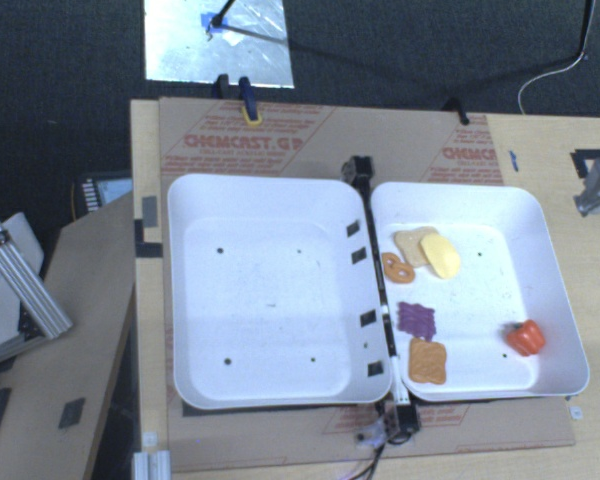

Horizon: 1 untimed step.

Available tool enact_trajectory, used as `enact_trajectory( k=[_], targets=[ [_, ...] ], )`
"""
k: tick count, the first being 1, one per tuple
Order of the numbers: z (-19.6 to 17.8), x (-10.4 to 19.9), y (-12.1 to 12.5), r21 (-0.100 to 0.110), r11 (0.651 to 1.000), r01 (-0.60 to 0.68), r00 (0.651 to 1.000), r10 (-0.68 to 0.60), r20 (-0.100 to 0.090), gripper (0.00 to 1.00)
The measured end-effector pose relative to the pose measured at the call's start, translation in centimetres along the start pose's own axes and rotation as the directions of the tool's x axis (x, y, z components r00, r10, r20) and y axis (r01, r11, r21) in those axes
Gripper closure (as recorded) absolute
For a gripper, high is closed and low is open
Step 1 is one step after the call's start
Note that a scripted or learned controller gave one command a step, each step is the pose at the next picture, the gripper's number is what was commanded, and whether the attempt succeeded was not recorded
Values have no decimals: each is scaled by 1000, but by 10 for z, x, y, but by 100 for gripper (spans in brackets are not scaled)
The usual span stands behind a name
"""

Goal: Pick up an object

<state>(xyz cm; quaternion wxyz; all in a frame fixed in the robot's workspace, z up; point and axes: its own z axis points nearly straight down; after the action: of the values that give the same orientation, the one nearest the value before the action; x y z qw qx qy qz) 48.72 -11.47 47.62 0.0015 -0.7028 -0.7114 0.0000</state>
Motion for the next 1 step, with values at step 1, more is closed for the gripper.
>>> enact_trajectory(
  k=[1],
  targets=[
    [-63,-8,-1,-12,1000,-8,1000,8,4,100]
  ],
)
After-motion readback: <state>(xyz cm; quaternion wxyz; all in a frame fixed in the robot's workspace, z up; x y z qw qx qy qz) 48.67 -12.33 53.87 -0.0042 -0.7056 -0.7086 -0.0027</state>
